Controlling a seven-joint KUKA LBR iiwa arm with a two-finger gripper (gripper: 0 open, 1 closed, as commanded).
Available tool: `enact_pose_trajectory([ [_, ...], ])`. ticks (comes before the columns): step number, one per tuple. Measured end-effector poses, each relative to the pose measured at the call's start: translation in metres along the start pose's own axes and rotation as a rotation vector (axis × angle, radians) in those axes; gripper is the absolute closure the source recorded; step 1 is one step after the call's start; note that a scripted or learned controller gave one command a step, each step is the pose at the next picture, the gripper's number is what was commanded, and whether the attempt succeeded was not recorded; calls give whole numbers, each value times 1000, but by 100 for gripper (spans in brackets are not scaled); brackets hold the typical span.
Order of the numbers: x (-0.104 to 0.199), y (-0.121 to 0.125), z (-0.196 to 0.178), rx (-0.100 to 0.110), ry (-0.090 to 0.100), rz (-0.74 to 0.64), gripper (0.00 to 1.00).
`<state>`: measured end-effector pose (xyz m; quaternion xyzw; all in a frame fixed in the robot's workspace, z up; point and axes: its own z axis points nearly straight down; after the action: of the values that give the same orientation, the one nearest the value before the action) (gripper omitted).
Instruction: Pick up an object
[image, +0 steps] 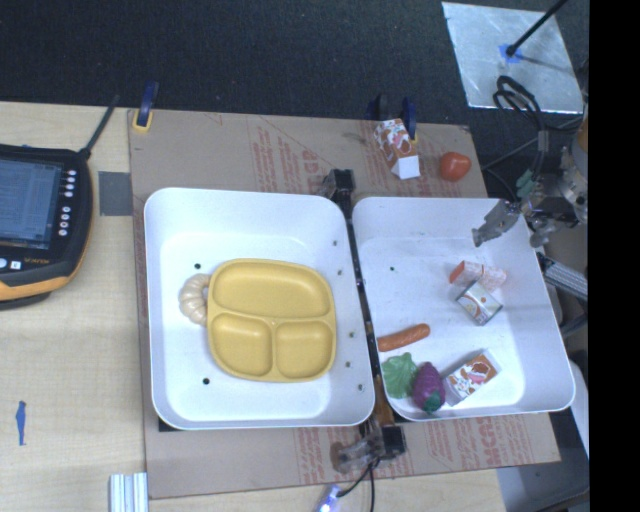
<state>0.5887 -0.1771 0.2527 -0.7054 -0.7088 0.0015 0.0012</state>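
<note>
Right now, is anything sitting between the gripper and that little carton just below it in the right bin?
Nothing visible. The gripper hangs over the right bin's upper right part, and only bare white floor lies between it and the small carton. The grey box sits beyond the carton.

No legible words, numbers or brand names anywhere. Red repeated print on the brown cardboard sheet (300, 150) along the worktop's far edge: too blurred to read. Printed faces on the small red-and-white cartons (470, 378) near the right white bin's (420, 225) near corner and beyond its far edge (396, 142): also unreadable. Screen of the orange-edged handheld pendant (30, 215) at the worktop's left edge: indistinct.
</note>
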Motion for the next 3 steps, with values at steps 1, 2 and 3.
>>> enact_pose_trajectory([
  [1,-5,34,103,3,0,-3,0],
  [2,-8,22,161,1,-1,-1,0],
  [3,-34,68,160,-2,1,0,0],
])
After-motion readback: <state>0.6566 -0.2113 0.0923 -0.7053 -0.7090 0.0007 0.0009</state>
